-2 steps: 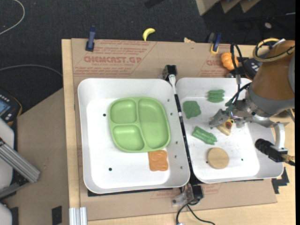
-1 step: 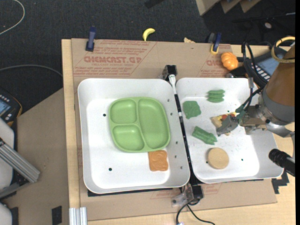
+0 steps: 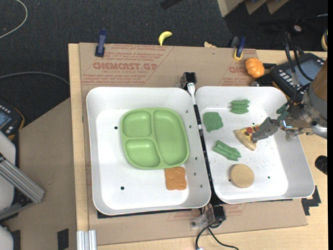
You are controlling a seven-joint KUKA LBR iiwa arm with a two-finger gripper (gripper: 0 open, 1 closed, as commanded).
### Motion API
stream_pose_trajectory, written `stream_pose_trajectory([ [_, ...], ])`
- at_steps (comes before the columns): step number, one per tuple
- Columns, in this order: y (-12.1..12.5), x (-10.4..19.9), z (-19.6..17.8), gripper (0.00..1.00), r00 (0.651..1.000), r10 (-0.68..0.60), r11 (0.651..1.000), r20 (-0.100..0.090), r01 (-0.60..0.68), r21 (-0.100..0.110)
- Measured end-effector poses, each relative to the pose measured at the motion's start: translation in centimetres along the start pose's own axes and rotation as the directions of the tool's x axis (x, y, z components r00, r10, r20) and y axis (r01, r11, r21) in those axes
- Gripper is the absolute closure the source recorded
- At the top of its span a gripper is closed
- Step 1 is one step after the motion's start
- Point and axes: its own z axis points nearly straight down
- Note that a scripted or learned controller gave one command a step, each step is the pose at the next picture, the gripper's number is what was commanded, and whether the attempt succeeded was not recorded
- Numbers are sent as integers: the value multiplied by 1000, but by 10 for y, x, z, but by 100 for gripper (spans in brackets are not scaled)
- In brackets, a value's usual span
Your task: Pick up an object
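A: Where's the hand (image 3: 261, 130)?

B: Low in the right bin (image 3: 296, 184), reaching in from the right. Its dark tip sits on or just above the pizza slice (image 3: 245, 137). Can't tell whether it's touching.

A: Fingers open or closed?

B: Can't tell. They read as one dark wedge from this angle. Nothing visibly between them, so I wouldn't call it a hold.

A: So the slice is the target?

B: My guess, going by where the tip is. It lies flat near the middle of the right bin. Long axis runs diagonally, upper left to lower right. Which end is the point is too small to call. The hand comes in roughly across that axis, which suits a pinch over the narrow width.

A: Neighbours?

B: Green leaf piece (image 3: 212, 121) up-left, green bean pod (image 3: 227, 150) just below-left, another green piece (image 3: 240, 106) above, round tan biscuit (image 3: 242, 175) below. All near but apart from the slice, so there's room to close without snagging one.

A: Left bin (image 3: 99, 155)?

B: Green divided plate (image 3: 155, 138) in the centre, orange waffle piece (image 3: 176, 178) touching its lower edge. Well away from the hand, not in play.

A: Why two bins?

B: Probably one to pick from, one to drop into. They butt together on the surface (image 3: 135, 66), so a transfer stays short.
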Motion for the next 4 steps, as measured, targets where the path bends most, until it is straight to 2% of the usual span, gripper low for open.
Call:
stream_pose_trajectory([
  [1, 0, -36, -24, 0, 1000, 3, 1000, 1, -3, 1],
  [3, 1, -10, -75, 0, 1000, -2, 1000, 0, 2, 0],
  [4, 10, 7, -262, 0, 1000, -3, 1000, 2, 3, -17],
])
